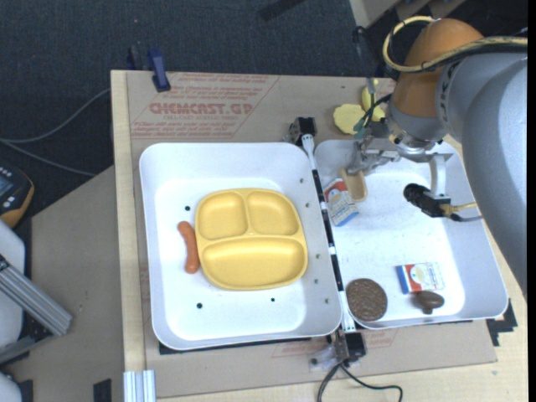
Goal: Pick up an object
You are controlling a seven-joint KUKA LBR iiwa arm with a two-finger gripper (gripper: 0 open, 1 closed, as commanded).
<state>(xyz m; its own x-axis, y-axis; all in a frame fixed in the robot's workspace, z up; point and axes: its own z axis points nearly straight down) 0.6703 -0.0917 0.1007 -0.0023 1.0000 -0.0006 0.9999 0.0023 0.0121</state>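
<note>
Gripper [358,172] low, grip state unreadable; small carton [339,204] just beside it could seemingly get shoved against the bin wall [333,254].

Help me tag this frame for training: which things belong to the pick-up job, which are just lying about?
Job: gripper; small carton beside it, the likely target; in the right bin, brown disc, blue-and-white packet, brown lump.
Lying about: yellow plate and sausage in the left bin; blue clip on the bench.

The grey arm [494,141] runs off the right edge, hiding 1 corner of the right shallow white bin [387,243]; a pale yellow lump [346,117] beyond it is partly covered.
</note>
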